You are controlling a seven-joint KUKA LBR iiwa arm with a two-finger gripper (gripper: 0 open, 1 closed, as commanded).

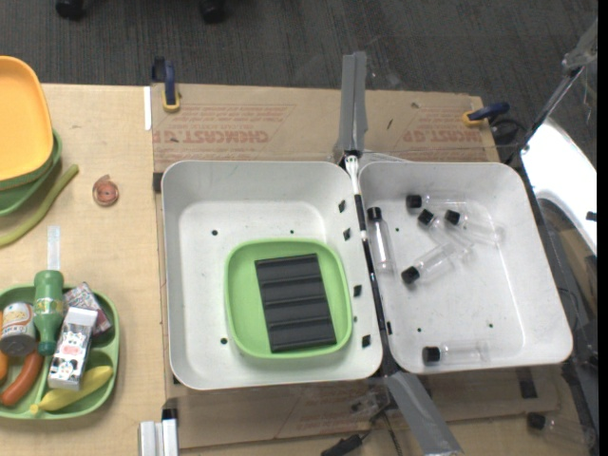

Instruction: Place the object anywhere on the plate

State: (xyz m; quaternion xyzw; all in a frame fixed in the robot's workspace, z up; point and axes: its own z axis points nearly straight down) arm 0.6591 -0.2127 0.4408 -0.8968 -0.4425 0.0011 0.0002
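Observation:
A green square plate [241, 297] lies in the left white bin [195, 245], toward its front. On the plate rests a dark grey ribbed block [295, 302], lying flat at the plate's middle. The right white bin [518, 293] holds several clear tubes with black caps. One tube [432, 262] lies near the bin's middle, another [472, 224] sits toward the back, a third [456, 353] lies at the front edge, and a thin one [376, 243] runs along the left wall.
Both bins sit on brown cardboard [256, 126] held by clamps [167, 85]. At the left stand a stack of yellow and green plates [21, 136], a small pink item [106, 192], and a green tray of toy food [57, 354].

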